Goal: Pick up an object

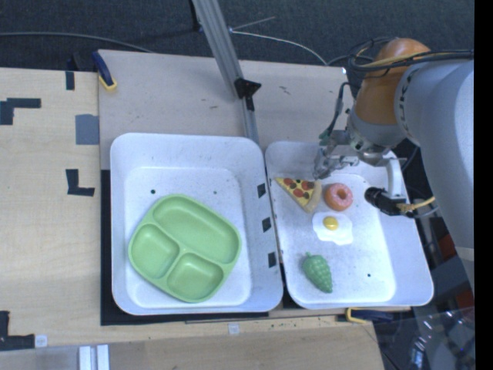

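Observation:
The right bin (385, 284) holds a pizza slice (299, 190), a pink donut (338, 197), a fried egg (333, 227) and a green bumpy fruit (317, 272). My gripper (324, 166) hangs over the bin's far part, just above and between the pizza slice and the donut. Its dark fingers point down; nothing shows between them.
The left bin (131, 160) carries a green divided plate (185, 247). A metal pole (223, 45) slants from the top toward the gap between the bins. The arm's grey body with its orange band (389, 75) fills the upper right.

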Controlling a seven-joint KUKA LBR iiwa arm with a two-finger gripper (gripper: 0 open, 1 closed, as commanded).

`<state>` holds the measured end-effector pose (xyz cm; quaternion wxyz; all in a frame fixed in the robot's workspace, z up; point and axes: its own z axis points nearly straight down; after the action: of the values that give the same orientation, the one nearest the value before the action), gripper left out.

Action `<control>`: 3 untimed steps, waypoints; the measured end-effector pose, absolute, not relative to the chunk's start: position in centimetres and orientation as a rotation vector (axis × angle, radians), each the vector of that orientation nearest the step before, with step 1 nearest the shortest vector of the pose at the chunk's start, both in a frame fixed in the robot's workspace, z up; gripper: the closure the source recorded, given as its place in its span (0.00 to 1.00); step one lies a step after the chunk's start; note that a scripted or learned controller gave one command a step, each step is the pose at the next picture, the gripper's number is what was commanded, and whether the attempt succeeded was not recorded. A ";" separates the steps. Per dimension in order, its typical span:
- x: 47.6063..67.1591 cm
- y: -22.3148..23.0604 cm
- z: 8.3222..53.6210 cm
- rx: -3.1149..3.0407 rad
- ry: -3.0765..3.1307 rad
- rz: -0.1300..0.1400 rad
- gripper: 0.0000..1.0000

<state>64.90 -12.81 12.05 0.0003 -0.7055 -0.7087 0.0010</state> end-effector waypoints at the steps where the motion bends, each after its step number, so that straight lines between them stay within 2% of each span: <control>1: 64.8 -13.0 18.4 -2.222 -2.227 -0.005 1.00; 2: 64.9 -12.9 20.1 -2.220 -2.223 -0.001 1.00; 3: 63.4 -7.3 21.4 -2.213 -2.227 -0.002 1.00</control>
<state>63.43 -7.34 21.44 0.0012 -0.7048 -0.7094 -0.0005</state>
